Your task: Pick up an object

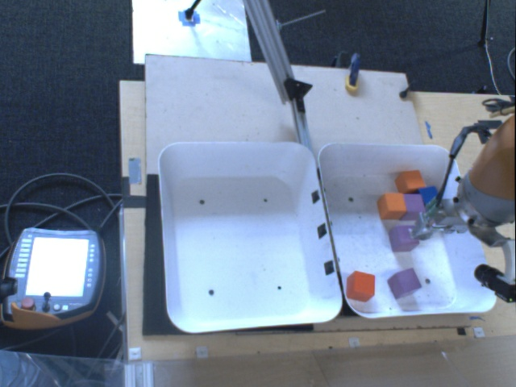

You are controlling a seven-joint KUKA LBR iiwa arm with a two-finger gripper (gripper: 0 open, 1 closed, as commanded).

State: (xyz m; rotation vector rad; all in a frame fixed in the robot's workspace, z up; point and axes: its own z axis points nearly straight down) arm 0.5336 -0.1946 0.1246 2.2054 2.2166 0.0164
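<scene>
The right bin (339,176) holds several small cubes. Two orange cubes (409,181) (392,205) sit near its far right, with a blue cube (428,196) and a purple cube (414,205) packed against them. A second purple cube (401,239) lies mid-bin. My gripper (424,230) reaches in from the right and hangs low at that cube's right edge, touching or just above it. A third orange cube (360,285) and another purple cube (404,282) rest near the bin's front wall, apart from the gripper.
The left bin (173,216) stands beside the right one, their rims touching. A slanted metal pole (270,43) ends at the bins' far joint. A yellow clamp (353,83) sits on the board behind. A teach pendant (50,276) lies far left.
</scene>
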